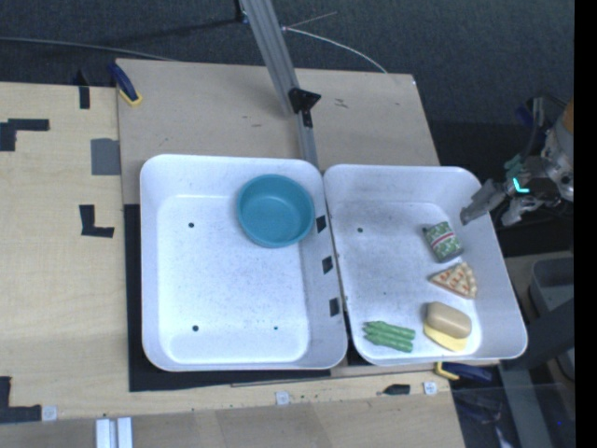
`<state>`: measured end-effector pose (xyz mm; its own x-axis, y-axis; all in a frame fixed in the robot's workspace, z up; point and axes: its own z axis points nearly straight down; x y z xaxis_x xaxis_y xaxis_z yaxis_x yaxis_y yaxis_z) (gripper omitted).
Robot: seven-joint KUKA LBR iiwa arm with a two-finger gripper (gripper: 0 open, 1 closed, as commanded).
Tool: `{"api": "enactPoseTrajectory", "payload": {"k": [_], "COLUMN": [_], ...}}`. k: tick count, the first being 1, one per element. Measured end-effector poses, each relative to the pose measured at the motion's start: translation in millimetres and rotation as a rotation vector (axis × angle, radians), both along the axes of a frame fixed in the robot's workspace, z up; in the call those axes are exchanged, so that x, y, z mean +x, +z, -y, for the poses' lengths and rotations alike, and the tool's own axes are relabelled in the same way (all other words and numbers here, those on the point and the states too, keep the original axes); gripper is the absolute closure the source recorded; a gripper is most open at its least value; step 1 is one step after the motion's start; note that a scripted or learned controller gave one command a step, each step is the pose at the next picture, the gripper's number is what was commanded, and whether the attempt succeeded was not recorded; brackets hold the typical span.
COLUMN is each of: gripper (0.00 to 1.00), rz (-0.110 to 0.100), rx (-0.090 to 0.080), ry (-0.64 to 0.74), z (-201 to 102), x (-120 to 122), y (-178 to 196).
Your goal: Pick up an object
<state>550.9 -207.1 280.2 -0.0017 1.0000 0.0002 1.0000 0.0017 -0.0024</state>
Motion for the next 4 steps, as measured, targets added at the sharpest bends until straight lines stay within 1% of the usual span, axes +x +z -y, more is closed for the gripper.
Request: {"api": "enactPoseTrajectory", "payload": {"k": [1, 2, 3, 4], "gripper": [0.00, 0.00, 0.00, 0.00], "rz": [0.001, -0.003, -0.004, -0.004], "rx": [0.000, 0.000, 0.000, 0.001], "ry": [0.000, 0.001, -0.001, -0.001], "z": [0.0, -4.9, 3.3, 1.4], "x": [0.3, 5.5, 5.1, -2.0], "y": [0.5, -46.0, -105.6, -168.5]}}
